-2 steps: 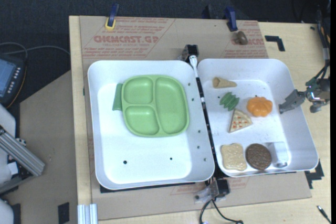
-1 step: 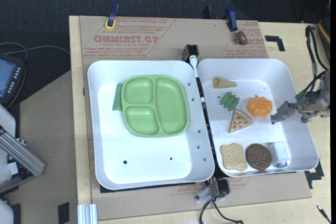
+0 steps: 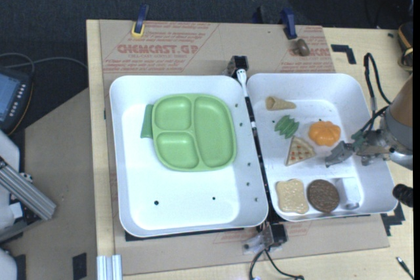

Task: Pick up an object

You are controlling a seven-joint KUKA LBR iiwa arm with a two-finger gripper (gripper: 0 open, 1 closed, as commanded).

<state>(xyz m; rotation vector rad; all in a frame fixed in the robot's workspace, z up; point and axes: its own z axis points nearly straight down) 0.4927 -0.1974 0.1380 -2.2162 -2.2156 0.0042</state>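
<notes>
Nearest the camera: a bread slice (image 3: 291, 196) beside a brown cookie (image 3: 323, 195) at the right bin's (image 3: 308, 83) front. Left bin (image 3: 125, 160): one green tray (image 3: 194, 132). Right bin: six foods, adding one cone (image 3: 279, 103), green leaf (image 3: 287, 126), waffle wedge (image 3: 299, 152), orange (image 3: 324, 133). Gripper (image 3: 342, 154) hovered beside the orange; couldn't tell its opening. Risk: crowded items, so a nudge or miss.

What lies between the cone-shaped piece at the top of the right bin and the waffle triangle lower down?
In the camera view, a small green leafy piece lies between the cone and the waffle triangle, on the white floor of the right bin.
</notes>
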